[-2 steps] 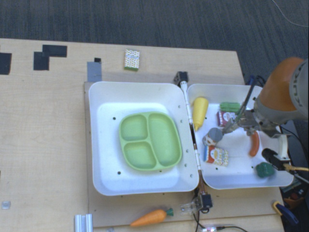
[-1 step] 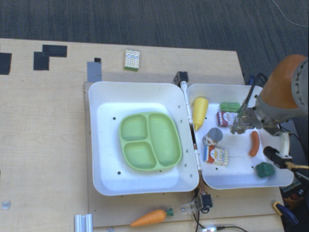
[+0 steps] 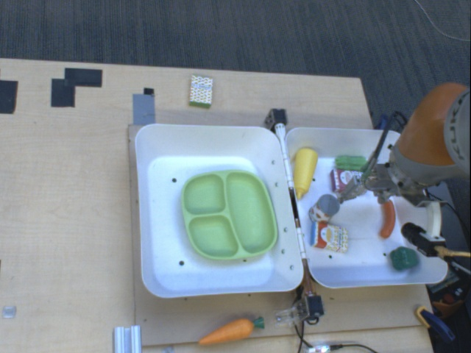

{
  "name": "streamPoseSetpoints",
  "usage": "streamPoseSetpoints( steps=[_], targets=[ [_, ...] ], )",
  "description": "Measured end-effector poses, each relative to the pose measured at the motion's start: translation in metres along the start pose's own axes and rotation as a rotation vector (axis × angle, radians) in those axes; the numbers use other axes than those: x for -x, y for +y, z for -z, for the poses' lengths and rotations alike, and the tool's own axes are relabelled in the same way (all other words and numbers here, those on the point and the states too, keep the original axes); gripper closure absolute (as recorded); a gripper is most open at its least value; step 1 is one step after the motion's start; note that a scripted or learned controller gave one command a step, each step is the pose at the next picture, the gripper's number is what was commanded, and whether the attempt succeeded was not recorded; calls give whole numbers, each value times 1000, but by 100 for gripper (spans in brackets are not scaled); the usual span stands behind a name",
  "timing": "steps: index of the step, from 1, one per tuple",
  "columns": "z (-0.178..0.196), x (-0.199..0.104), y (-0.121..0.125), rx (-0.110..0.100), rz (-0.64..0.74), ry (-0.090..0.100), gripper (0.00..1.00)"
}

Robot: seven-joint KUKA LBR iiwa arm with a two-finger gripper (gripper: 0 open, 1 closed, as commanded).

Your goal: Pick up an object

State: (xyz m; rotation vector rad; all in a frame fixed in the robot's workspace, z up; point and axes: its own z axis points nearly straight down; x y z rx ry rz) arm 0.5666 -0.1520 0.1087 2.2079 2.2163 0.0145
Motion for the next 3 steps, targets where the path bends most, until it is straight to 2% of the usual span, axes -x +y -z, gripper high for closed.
streamPoseSetpoints(
  steps=[1,2,3],
  targets=[
    [-21,-47,-62,-7,-4,1,0],
    [-9,-47,-59,-1,-3,0,100],
    [47,-3,9,-10,1,1,100]
  ],
)
